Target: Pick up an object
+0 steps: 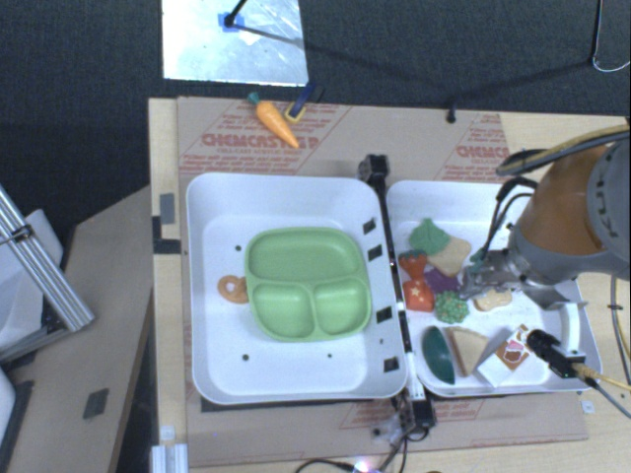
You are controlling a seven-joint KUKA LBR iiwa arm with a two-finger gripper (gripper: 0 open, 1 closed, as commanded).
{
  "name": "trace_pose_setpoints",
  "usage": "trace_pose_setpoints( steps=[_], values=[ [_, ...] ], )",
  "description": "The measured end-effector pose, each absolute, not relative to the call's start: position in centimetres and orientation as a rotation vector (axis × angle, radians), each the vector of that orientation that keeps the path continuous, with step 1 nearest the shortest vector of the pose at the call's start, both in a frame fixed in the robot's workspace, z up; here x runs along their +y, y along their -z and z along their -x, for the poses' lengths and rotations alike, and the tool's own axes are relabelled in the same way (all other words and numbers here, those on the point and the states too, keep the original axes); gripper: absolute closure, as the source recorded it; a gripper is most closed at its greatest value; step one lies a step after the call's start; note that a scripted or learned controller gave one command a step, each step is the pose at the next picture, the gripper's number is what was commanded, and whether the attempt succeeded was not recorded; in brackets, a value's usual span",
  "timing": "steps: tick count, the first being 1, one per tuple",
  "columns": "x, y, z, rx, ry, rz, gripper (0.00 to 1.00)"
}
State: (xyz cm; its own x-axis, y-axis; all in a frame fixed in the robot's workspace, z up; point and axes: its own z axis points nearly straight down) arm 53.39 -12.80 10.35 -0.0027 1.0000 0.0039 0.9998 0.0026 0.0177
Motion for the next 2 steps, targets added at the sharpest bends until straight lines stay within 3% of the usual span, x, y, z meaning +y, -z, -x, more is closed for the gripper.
trace_pose_setpoints(
  steps=[1,2],
  values=[
    [-12.6,-15.2,-52.7,2.223,-0.003,-2.215,1.0],
    [-12.0,-19.8,-53.4,2.223,-0.006,-2.212,1.0]
  ],
)
